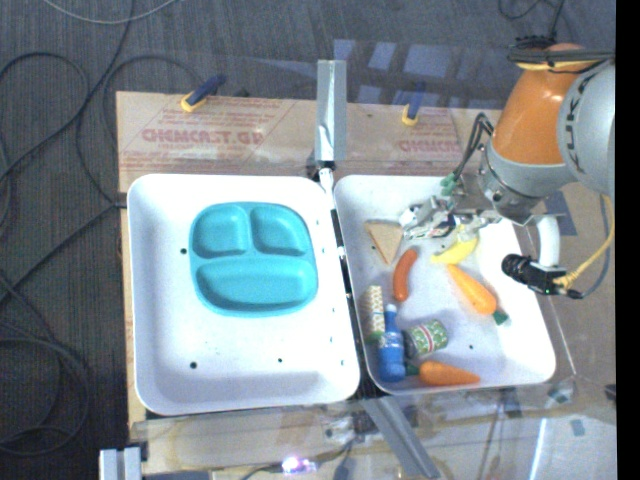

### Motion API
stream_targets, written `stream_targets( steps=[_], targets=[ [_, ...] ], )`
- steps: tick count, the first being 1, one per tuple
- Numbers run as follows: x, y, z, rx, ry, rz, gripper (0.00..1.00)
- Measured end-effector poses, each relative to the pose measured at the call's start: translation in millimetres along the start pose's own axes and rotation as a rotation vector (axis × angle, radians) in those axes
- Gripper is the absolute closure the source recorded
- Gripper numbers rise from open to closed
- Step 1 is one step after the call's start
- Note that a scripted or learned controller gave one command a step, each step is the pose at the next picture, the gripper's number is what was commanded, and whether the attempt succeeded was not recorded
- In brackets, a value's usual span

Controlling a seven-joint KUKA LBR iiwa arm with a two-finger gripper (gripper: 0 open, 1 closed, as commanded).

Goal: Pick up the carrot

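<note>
Carrot (448,374) at right bin's (540,363) near edge, gripper (432,218) above far end, finger opening unclear

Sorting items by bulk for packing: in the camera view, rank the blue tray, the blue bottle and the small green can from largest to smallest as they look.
1. Blue tray, by far the largest.
2. Blue bottle.
3. Green can; it looks close to the bottle in size, so their order is unsure.

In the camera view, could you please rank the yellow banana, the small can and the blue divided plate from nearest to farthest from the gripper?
Measured from the gripper:
1. Yellow banana, just below it in the right bin.
2. Small can, lower in the same bin, toward the near edge.
3. Blue divided plate, across in the left bin.
</note>
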State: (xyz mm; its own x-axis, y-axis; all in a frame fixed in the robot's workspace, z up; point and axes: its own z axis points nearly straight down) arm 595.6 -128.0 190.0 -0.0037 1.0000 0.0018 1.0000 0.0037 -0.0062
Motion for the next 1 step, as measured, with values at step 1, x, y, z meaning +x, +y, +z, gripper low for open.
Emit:
stream_targets(
  steps=[1],
  targets=[
    [-61.2,-43.3,56.3,-0.001,-0.001,-0.088,0.0]
  ],
)
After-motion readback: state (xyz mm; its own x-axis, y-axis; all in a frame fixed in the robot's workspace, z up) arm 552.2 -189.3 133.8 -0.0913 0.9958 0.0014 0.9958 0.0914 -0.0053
